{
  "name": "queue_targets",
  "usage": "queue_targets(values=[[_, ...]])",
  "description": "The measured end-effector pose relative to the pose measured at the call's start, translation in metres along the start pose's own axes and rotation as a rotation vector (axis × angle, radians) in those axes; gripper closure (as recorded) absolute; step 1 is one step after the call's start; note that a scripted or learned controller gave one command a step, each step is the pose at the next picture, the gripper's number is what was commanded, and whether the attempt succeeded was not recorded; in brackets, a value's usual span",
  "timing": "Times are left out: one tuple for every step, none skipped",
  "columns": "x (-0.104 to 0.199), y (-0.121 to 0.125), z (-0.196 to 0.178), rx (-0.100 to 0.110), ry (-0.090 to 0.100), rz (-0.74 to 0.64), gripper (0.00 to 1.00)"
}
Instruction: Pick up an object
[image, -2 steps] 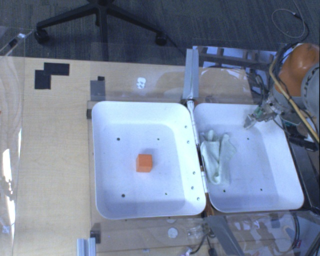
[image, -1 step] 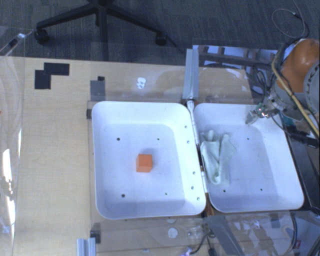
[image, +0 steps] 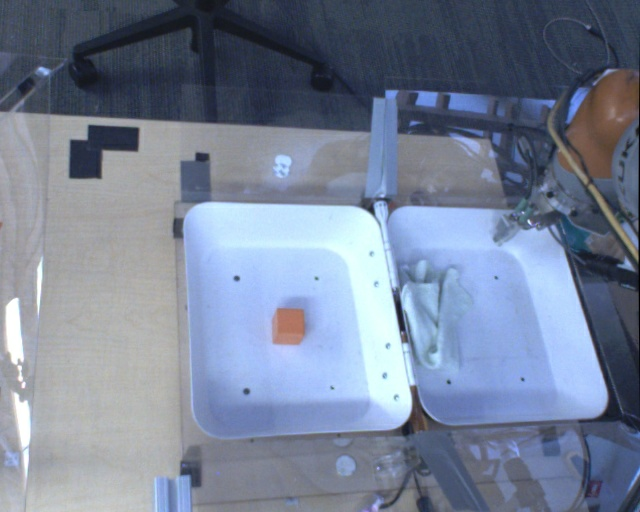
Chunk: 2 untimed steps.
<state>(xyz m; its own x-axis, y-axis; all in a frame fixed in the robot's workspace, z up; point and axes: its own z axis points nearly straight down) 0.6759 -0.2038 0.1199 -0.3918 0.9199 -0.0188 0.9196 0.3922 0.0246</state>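
Camera view: orange block sitting near the middle of the left bin, well apart from the gripper, which hovers over the right bin toward that bin's one o'clock corner. Cannot tell how the gripper is set. Pale cloth lying crumpled along the right bin's nine o'clock wall. Best to pick one target, centre straight above it, descend squarely, and close only once level with it.

A black chair base stands on dark grey carpet.
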Motion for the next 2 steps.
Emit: queue_targets(values=[[-0.001, 0.003, -0.013, -0.007, -0.005, -0.002, 1.00], [-0.002, 0.005, -0.026, -0.014, -0.010, -0.004, 1.00]])
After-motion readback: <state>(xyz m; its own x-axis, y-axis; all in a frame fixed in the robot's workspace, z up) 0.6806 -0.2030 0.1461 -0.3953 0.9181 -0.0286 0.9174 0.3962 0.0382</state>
